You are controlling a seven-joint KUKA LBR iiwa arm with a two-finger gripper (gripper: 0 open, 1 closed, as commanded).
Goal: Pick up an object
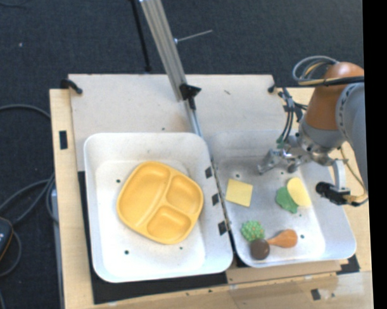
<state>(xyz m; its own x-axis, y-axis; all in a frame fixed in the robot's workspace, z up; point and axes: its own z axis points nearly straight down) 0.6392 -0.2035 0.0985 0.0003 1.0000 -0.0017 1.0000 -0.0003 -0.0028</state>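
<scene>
Since the gripper (283, 159) hangs over the right bin (336, 241), its opening impossible to tell, nearest stock is a yellow-and-green toy piece (294, 195): apparently light, rigid, smooth plastic, best pinched across its narrow width.

We take the right bin (329, 241) as our landmark. To its left, touching it, sits the left bin (102, 249), with a tray (159, 201) in its middle. Inside the right bin we see a block (239, 193) at left, a broccoli (252, 230) nearer the front, a drumstick (276, 241) just right of it, and two pieces (292, 196) toward the right, beneath the gripper (279, 159) at the back.
</scene>
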